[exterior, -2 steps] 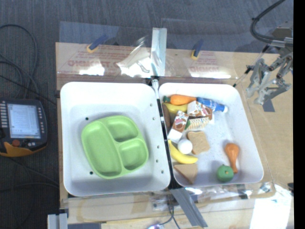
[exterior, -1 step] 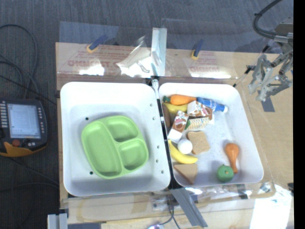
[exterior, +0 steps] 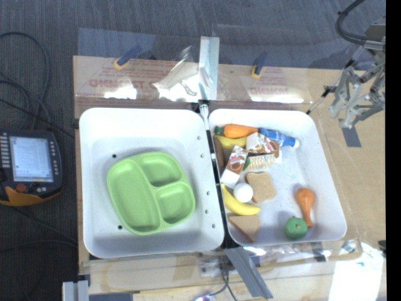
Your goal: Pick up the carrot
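The carrot (exterior: pixel 240 131) is orange with a small green top. It lies at the back left corner of the right bin (exterior: pixel 326 168), next to the divider, above a yellow banana piece (exterior: pixel 230 142) and left of a blue-capped bottle (exterior: pixel 277 137). My gripper (exterior: pixel 351 108) hangs outside the right bin, beyond its back right corner and over the bench. It is far from the carrot and nothing shows in it.
The right bin also holds snack packets (exterior: pixel 257 155), a bread slice (exterior: pixel 262 187), a white egg (exterior: pixel 243 193), a banana (exterior: pixel 239 205), a drumstick (exterior: pixel 305 200) and a green apple (exterior: pixel 296 227). A green divided plate (exterior: pixel 150 192) lies in the left bin (exterior: pixel 94 137).
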Robot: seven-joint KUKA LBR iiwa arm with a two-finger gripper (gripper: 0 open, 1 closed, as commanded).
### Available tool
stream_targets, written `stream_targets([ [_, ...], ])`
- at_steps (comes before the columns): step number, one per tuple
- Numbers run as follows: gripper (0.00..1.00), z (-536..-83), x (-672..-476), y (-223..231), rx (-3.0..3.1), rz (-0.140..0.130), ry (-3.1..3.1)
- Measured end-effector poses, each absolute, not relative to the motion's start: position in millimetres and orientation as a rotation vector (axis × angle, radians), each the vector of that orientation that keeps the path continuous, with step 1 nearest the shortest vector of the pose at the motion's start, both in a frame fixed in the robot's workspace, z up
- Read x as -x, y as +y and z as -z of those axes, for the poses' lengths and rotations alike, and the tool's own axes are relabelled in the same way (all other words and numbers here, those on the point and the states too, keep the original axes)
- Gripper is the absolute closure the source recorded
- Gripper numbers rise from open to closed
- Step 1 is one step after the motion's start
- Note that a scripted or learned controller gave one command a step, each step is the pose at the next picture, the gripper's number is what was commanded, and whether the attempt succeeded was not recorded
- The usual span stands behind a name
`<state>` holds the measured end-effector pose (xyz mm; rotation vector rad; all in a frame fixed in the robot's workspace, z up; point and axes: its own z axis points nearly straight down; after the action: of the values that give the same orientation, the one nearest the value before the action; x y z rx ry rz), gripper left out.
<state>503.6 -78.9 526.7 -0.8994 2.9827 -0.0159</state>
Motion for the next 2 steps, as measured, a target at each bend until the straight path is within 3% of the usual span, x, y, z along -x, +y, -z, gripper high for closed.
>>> stream_targets([
  [2,1.0,-548,-506.6,-78,0.894,0.022,2.972],
])
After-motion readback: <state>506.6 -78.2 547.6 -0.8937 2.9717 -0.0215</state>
